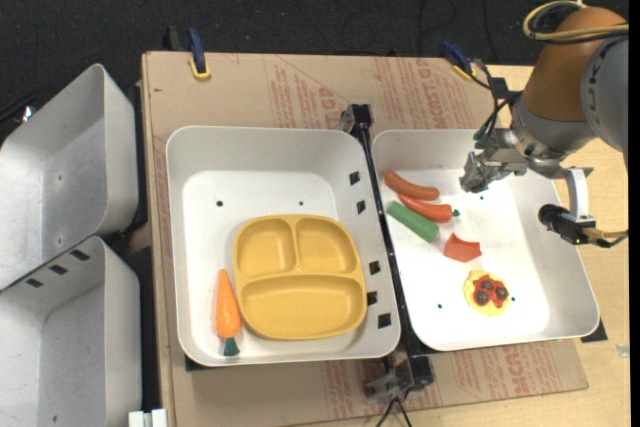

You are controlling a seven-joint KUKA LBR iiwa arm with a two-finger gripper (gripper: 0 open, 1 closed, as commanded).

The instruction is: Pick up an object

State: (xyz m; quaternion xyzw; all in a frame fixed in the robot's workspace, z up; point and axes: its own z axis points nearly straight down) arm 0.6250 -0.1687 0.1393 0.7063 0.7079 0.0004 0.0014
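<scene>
In the right bin (560, 295) lie a red-orange sausage (411, 186), an orange-red chili-like piece (428, 209), a green pepper piece (413, 221), a red wedge (461, 248) and a small yellow disc with dark berries (487, 293). My gripper (476, 177) hangs over the upper part of this bin, to the right of the sausage and apart from it. Nothing shows between its fingers.
The left bin (190, 215) holds a yellow divided plate (300, 277) and an orange carrot (227, 307) beside it. A black divider (378, 225) runs between the bins. Two spare white bins (60, 215) stand off the bench at the left.
</scene>
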